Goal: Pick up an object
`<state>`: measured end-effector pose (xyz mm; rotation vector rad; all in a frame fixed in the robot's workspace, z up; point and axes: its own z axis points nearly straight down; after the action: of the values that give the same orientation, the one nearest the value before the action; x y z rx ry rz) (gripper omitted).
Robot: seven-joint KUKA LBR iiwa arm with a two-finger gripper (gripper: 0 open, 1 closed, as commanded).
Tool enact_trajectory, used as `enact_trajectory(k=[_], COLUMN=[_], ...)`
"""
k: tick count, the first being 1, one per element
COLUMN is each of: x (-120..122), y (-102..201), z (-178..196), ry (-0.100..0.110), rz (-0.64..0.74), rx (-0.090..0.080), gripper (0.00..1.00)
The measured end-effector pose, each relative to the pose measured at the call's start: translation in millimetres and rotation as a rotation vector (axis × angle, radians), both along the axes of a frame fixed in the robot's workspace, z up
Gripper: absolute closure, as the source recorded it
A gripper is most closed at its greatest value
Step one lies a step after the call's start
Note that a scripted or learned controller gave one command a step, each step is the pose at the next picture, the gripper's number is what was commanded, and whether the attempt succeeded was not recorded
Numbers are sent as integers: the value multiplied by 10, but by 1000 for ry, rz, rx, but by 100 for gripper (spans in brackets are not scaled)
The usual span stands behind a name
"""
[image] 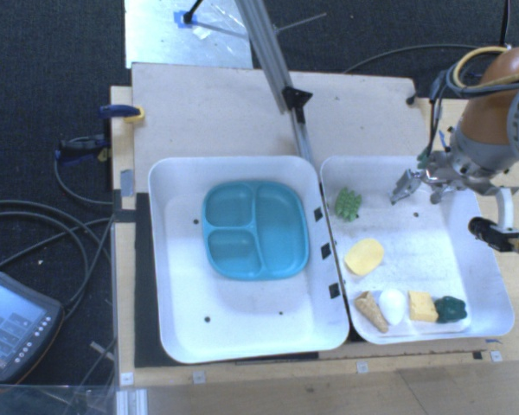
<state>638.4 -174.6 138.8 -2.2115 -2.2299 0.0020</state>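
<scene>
The right bin (476,258) holds several small items. A green bumpy piece (347,203) lies near its left wall, and a pale yellow piece (364,256) sits below it. Along the front wall lie a brown cone (371,310), a white egg (392,304), a yellow block (422,306) and a dark green lump (451,309). My gripper (418,194) hangs over the back of this bin, right of the green piece and apart from it. Its fingers are spread open with nothing between them.
A teal divided plate (255,230) lies in the left bin (177,301). A slanted metal pole (268,46) crosses the back of the bench. Cables and a pendant (13,322) lie on the floor at left.
</scene>
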Motion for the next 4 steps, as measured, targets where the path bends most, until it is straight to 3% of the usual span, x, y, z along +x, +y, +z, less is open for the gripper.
enact_trajectory(k=[1,2,4], x=[-1,22,217], y=[4,0,-12], z=[-506,-356,720], ry=[1,-7,-11], rz=[0,2,0], rx=[0,-2,-2], gripper=[0,100,100])
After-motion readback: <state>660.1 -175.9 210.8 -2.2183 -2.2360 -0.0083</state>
